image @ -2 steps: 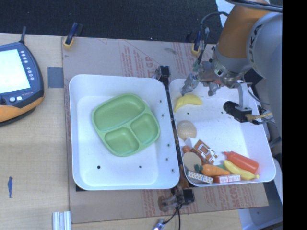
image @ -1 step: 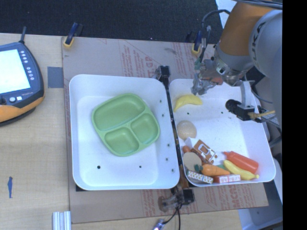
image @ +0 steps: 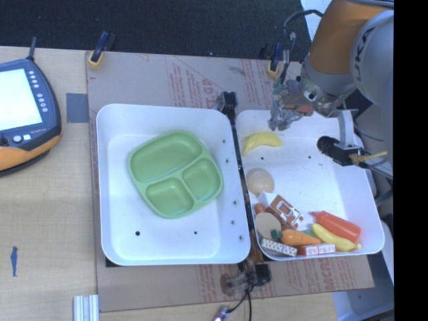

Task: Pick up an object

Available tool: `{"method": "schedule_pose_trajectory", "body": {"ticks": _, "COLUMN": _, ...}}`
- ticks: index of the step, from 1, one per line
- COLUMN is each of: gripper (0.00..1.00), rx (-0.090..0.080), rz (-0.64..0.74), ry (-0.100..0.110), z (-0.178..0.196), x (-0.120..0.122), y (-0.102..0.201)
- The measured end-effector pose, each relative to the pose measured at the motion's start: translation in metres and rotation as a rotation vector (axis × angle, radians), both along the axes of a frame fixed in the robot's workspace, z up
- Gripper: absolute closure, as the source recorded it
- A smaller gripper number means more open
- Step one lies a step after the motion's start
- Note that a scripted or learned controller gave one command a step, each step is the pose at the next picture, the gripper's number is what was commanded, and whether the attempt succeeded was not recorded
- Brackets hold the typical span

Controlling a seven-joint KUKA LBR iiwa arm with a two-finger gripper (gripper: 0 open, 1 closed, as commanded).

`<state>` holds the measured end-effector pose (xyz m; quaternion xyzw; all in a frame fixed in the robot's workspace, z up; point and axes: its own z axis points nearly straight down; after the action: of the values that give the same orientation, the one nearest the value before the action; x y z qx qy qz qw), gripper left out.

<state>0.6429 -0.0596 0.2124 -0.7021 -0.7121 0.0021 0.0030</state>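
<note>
Poised at twelve o'clock over the right bin [image: 348, 199], my pincer [image: 279, 122] hangs just above the banana [image: 262, 141], which lies free on the bin floor at its seven o'clock; nothing sits between my fingers. Other toy foods [image: 301, 229] crowd the six o'clock corner. At nine o'clock, a green divided plate [image: 175, 173] rests in the left bin [image: 114, 179].

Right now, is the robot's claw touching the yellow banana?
Cannot tell. In the camera view the gripper hangs right at the banana, at its upper end, but no clear contact or gap shows.
</note>
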Motion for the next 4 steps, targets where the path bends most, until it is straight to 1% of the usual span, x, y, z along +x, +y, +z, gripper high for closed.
{"method": "schedule_pose_trajectory", "body": {"ticks": 2, "gripper": 1.0, "rx": 0.0, "rz": 0.011, "ry": 0.002, "z": 0.02, "x": 0.0, "y": 0.0}}
{"method": "schedule_pose_trajectory", "body": {"ticks": 3, "gripper": 1.0, "rx": -0.003, "rz": -0.008, "ry": -0.002, "z": 0.018, "x": -0.028, "y": 0.008}}
{"method": "schedule_pose_trajectory", "body": {"ticks": 4, "gripper": 1.0, "rx": -0.004, "rz": -0.007, "ry": -0.005, "z": 0.003, "x": -0.013, "y": 0.029}}
